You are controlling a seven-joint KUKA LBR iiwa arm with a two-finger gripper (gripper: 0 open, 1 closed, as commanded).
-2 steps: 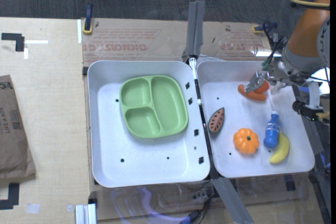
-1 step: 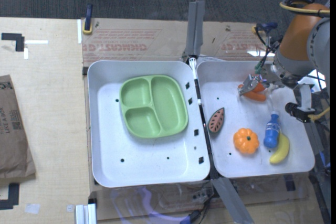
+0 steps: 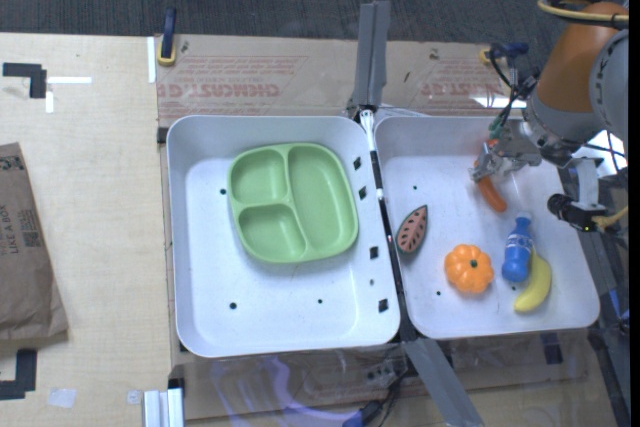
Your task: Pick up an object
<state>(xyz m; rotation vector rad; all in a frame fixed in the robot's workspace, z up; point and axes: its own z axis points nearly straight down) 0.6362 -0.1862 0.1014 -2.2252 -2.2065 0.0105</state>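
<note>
Two shallow white bins sit side by side on the bench. The left bin (image 3: 200,315) holds a green divided plate (image 3: 293,202) with three compartments, lying flat a little above the bin's middle. The right bin (image 3: 440,320) carries the small things: a slice of watermelon (image 3: 411,228) near its left wall, an orange pumpkin (image 3: 469,269) below and right of that slice, a blue bottle (image 3: 517,250) just right of the pumpkin, and a yellow banana (image 3: 535,284) touching or nearly touching the bottle's lower end.

The arm (image 3: 575,65) comes in from the right and bends down over the upper right part of the right bin. Its gripper (image 3: 493,170) is low over the bin floor, right at the upper end of an orange carrot (image 3: 491,194) — the carrot lies slanted, running down and to the right from the gripper tip. The fingers are too small and cluttered with cables to make out, so whether they are spread or closed around the carrot cannot be told. The carrot appears to rest on the bin floor, well apart from the bottle and the pumpkin below it.
</note>
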